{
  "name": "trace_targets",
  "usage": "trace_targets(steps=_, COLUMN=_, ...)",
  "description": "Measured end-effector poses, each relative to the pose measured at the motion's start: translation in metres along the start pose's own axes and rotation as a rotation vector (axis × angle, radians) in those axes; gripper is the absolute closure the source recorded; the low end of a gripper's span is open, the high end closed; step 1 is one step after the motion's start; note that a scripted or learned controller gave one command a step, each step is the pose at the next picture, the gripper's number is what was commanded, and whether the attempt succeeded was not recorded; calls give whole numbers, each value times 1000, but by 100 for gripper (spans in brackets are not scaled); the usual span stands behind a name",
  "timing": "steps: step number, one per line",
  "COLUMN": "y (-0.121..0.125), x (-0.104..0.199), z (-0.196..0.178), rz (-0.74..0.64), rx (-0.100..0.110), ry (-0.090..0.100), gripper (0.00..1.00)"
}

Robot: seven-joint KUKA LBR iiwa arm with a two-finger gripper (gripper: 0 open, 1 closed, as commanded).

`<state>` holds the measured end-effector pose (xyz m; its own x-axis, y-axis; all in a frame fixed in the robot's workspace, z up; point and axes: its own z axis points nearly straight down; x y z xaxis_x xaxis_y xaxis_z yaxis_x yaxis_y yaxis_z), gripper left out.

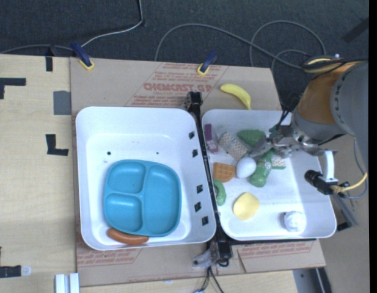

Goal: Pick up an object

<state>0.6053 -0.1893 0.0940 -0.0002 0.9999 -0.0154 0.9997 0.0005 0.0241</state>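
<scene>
A dark carpeted floor runs behind a pale wooden bench overlaid with a printed cardboard sheet; cables trail across the floor. On the cardboard sit two shallow white bins, touching along a black centre clip line. The left bin holds a blue divided plate with an orange sausage-shaped item lying against its near edge. A yellow banana lies on the cardboard just beyond the right bin. That bin holds a waffle-patterned piece, a white egg, a green toy, a yellow lemon-like item and a small white object. The arm enters from the right, wrist angled down and left. Its gripper sits low over the green toy and egg. How wide it stands cannot be told.
</scene>
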Motion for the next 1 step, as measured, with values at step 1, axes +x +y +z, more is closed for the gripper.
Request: trace_targets(steps=1, y=44, x=46, z=2, rz=-1, rx=9, ry=6, gripper=0)
